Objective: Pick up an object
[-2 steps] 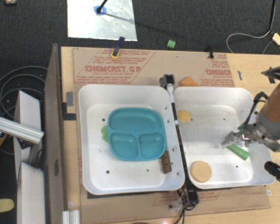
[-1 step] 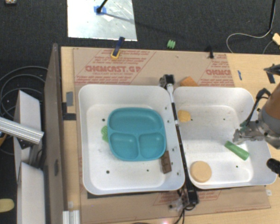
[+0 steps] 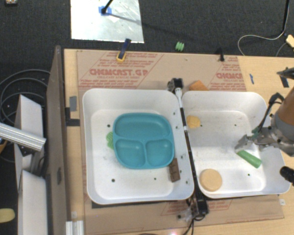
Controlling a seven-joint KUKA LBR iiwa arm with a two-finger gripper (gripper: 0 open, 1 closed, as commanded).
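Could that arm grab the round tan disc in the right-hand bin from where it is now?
Probably yes. The tan disc lies flat in the open near the front left corner of the right bin, with nothing on it. The gripper hangs over the same bin, beside a green piece, so the way across looks free.

On my feed the arm (image 3: 289, 112) shows a rounded grey body with an orange-brown band above the wrist. Thin dark cables run along it, and the end effector (image 3: 252, 142) is grey metal.
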